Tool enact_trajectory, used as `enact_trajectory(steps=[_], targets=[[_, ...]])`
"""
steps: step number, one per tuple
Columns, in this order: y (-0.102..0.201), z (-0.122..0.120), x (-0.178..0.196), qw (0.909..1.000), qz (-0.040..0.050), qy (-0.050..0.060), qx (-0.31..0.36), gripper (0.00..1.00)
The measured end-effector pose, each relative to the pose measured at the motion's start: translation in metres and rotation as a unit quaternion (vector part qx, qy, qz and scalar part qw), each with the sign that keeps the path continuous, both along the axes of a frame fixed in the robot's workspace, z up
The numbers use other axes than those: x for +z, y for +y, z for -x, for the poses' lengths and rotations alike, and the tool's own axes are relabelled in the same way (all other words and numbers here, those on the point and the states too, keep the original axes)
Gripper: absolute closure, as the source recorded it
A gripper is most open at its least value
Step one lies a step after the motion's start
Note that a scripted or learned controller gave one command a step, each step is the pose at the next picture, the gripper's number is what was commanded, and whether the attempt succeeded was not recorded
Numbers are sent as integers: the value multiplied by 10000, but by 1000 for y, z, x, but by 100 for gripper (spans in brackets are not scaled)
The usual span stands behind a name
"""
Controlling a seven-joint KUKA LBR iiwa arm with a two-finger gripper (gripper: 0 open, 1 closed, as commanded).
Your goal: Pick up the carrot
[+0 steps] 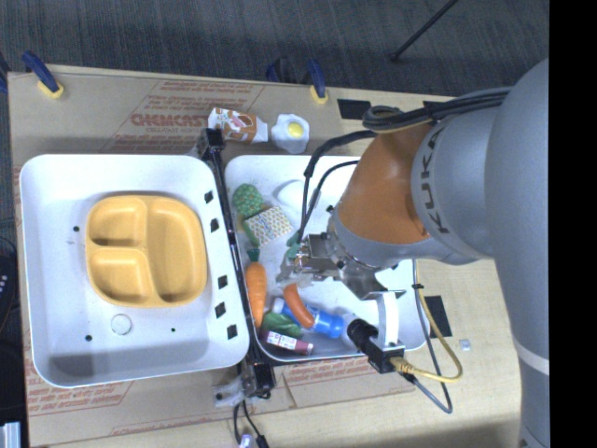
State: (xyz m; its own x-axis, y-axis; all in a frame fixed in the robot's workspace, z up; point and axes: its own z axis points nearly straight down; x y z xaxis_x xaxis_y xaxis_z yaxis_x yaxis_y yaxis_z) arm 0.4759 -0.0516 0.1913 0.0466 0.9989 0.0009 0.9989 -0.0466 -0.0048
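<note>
Your carrot (256, 292) has not been picked up yet. It lies in the right bin (410, 339), pressed close along that bin's left wall, running lengthwise beside the divider where the two bins meet, toward the near edge of the bench (476, 390). Nothing is touching it from above, so the grasp itself is all ahead of you.

The gripper (300, 258) hangs over the middle of the right bin, just beside the carrot on its right and a little farther from the near edge. The wrist hides too much to say whether it is spread or closed; treat that as something you cannot tell from here. Nothing of the carrot shows between its parts.

Judging from the layout, what remains is a short shift toward the left wall, a descent, a closure and a lift. You should expect trouble: the carrot sits tight to the wall, which leaves little room on that side. A sausage-like piece (298, 305), a blue bottle (326, 323) and a green piece (279, 323) crowd its near end, and a speckled block (268, 222) lies past its far end.

The left bin (42, 278) holds a yellow divided tray (147, 248), well apart from the work.
</note>
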Motion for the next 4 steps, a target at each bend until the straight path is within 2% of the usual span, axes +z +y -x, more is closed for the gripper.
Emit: enact_trajectory(steps=[1, 2, 3, 4], targets=[[8, -1, 83, 9931, 4, -13, -1170, 100], [69, 1, 15, 9999, 6, 10, -146, 100], [59, -1, 72, 9992, 3, -12, 399, 100], [37, -1, 84, 10000, 8, -18, 60, 100]])
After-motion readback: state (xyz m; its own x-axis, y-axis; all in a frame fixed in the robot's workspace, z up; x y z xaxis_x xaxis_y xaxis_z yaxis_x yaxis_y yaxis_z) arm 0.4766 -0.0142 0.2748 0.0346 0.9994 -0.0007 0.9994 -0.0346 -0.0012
